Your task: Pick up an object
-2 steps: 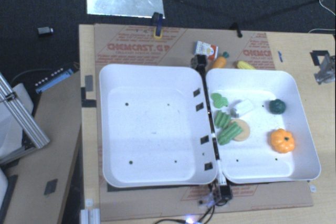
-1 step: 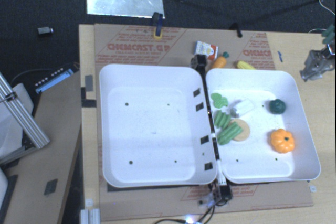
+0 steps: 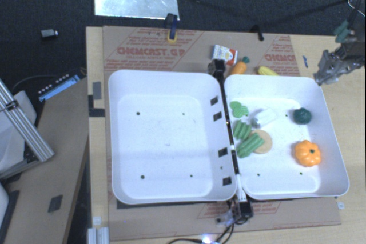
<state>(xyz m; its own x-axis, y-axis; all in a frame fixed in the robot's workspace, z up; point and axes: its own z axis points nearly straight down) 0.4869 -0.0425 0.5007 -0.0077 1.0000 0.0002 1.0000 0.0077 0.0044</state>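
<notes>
Dark carpet surrounds a cardboard-topped bench [image 3: 143,46] that carries two shallow white bins side by side: the left bin [image 3: 123,94] holds nothing visible, while the right bin [image 3: 334,177] carries all the candidates. Toward its right side sits an orange pumpkin [image 3: 307,153], with a dark green round object [image 3: 301,116] just beyond it on the far side; near the divider lie a cluster of green vegetable pieces [image 3: 245,133], a tan disc [image 3: 263,142] touching them, and a pale, hard-to-read item [image 3: 264,118]. Outside the bin, on the cardboard at the far edge, rest a carrot [image 3: 238,68], a yellow piece [image 3: 266,71] and a small white packet [image 3: 224,54]. The gripper [image 3: 327,72] hangs at the far right corner of the right bin, over the bench and not over the bin's floor, and nothing is visibly between its fingers; how far apart the jaws stand cannot be told at this size and blur. Judging from this, the step in hand is the approach, and it goes best by choosing an isolated target: the pumpkin or the dark green round object stands well apart from its neighbours, whereas the green cluster is crowded and likely to yield a glancing grasp. Relative to the jaws, the dark green object lies nearer and slightly left, the pumpkin nearer still; the gripper should centre above one, then descend straight, straddling its widest part.
</notes>
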